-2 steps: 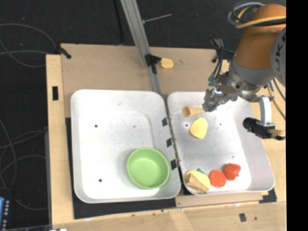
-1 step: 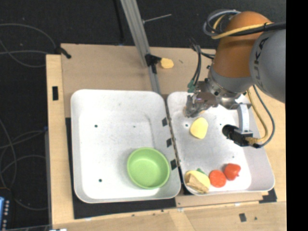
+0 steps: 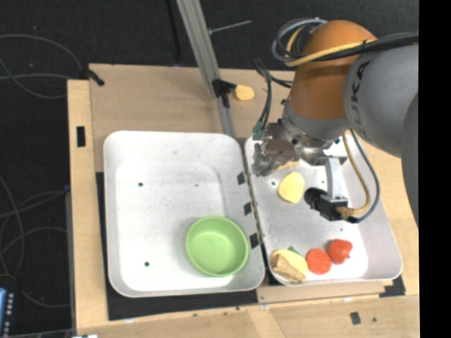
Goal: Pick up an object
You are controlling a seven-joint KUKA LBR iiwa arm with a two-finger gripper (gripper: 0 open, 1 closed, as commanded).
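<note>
Yellow object | right bin | gripper lowered beside it, grip state unclear

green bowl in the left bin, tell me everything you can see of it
The green bowl is a small, round, light green dish that looks like smooth plastic, with a slightly darker rim and nothing visible inside it. It sits upright on the floor of the left bin, near the bin's front right corner, close to the wall shared with the right bin. It rests on the bin floor with nothing else touching it; the pincer is over the right bin, well apart from the bowl.
</note>
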